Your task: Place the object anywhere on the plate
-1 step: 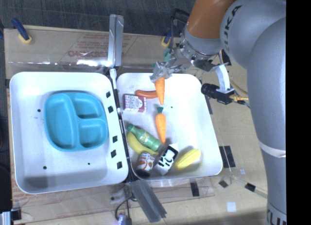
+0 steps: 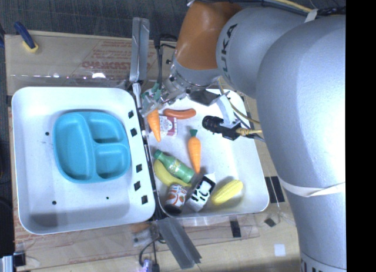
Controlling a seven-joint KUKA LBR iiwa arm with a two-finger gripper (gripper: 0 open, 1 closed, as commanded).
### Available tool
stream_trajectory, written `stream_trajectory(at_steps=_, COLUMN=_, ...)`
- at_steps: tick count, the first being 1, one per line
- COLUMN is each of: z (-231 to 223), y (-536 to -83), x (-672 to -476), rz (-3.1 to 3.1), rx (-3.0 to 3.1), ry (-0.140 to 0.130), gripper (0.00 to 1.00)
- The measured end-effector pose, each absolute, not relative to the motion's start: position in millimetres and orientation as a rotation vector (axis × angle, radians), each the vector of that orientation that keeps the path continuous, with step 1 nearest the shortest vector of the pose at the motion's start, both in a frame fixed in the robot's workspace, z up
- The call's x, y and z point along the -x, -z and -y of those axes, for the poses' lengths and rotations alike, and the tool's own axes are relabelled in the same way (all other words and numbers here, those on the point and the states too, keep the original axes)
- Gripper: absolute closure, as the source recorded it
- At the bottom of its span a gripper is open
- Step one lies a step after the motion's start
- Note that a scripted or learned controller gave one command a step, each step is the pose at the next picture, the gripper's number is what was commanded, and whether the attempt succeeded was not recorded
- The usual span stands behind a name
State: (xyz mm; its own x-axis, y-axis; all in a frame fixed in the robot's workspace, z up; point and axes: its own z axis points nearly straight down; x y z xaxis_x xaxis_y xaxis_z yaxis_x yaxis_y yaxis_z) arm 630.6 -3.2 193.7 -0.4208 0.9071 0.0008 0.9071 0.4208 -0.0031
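Observation:
A blue plate (image 2: pixel 91 145) with three compartments lies in the left bin (image 2: pixel 35 206). The right bin (image 2: pixel 249 159) holds several toy foods. An orange carrot (image 2: pixel 154 126) lies by the bin's left wall, a red sausage (image 2: pixel 179 113) just to its right, and a second carrot (image 2: pixel 194 152) toward the middle. My gripper (image 2: pixel 156 96) hangs under the orange wrist band at the bin's top left corner, just above the first carrot. Nothing is visibly held between its fingers.
Lower in the right bin lie a green bottle (image 2: pixel 174 167), a yellow banana (image 2: pixel 164 175), a can (image 2: pixel 175 195), a black-and-white carton (image 2: pixel 201 192) and a yellow corn cob (image 2: pixel 227 191). The divider wall (image 2: pixel 141 159) separates the bins. The arm's bulk covers the right side.

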Motion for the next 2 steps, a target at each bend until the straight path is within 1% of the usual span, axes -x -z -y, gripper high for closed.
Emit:
stream_trajectory(at_steps=1, z=-43.7, y=-191.2, x=-612.2, rz=2.665, rx=1.658, ry=-0.004, gripper=1.0)
stream_trajectory(at_steps=2, z=-43.4, y=-191.3, x=-612.2, rz=2.664, rx=1.66, ry=-0.004, gripper=0.0)
